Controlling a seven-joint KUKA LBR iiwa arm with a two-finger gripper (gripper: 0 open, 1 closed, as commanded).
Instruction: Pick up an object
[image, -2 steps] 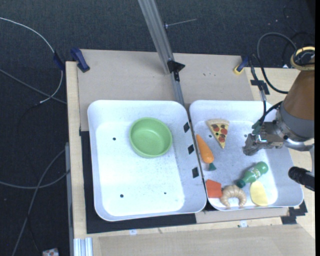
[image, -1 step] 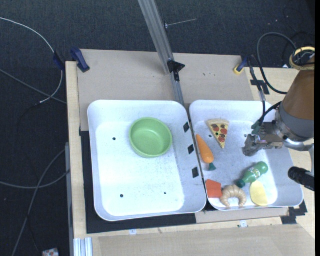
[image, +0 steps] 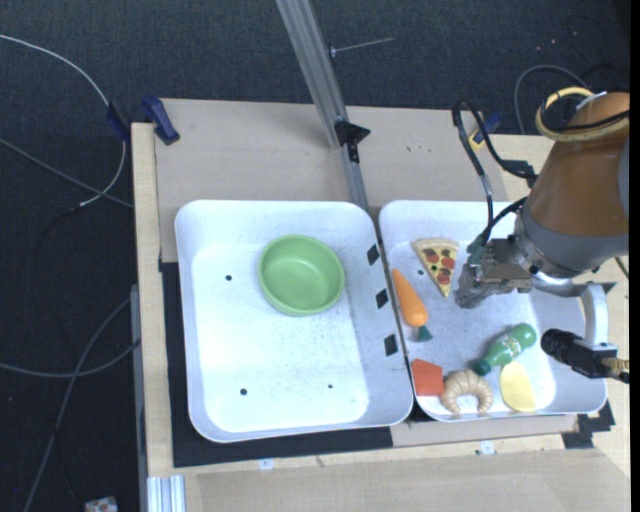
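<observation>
The right bin (image: 470, 218) holds a pizza slice (image: 438, 262) near its back, an orange carrot (image: 409, 298) along its left wall, a red block (image: 427, 377), a tan croissant (image: 467, 391), a green bottle (image: 505, 349) and a yellow piece (image: 518, 387) at its front. My gripper (image: 472, 292) hangs low over the bin's middle, just right of the pizza slice and above the green bottle. Nothing shows between its fingers.
A green bowl (image: 301, 274) sits in the left bin (image: 215, 330). A metal pole (image: 322, 75) slants in from the top to the gap between the bins. Cables (image: 480, 165) hang by the arm at the right.
</observation>
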